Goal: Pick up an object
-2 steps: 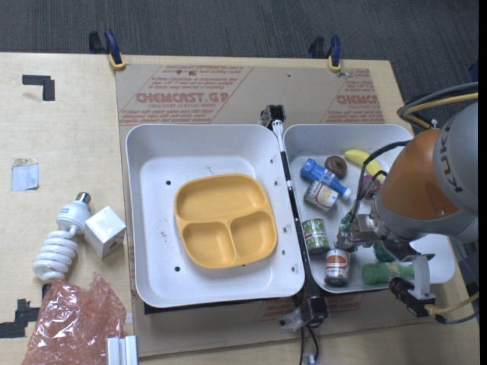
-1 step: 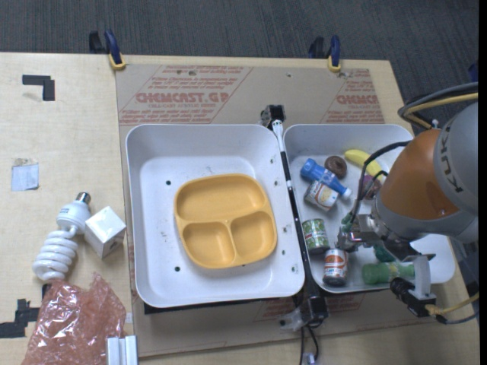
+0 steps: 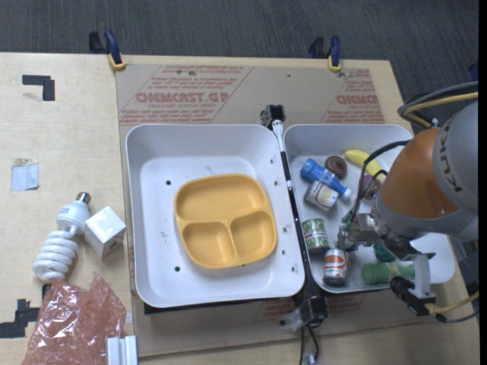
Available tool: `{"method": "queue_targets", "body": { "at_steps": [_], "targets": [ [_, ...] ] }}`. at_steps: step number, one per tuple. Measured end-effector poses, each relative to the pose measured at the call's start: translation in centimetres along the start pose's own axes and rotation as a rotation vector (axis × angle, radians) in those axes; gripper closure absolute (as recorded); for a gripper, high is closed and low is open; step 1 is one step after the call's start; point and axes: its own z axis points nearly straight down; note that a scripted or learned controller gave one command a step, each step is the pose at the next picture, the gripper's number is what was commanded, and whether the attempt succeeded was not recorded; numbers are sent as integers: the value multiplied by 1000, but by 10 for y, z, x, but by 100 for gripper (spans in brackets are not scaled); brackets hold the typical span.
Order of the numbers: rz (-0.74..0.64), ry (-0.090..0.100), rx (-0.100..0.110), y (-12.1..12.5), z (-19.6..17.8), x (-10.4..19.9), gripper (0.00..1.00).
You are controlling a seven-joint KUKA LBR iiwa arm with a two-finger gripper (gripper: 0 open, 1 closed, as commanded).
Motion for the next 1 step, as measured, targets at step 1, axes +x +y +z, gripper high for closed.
{"method": "queue_targets", "body": {
  "at_steps": [1],
  "targets": [
    [0, 0, -1, -1, 0, 2, 0]
  ]
}}
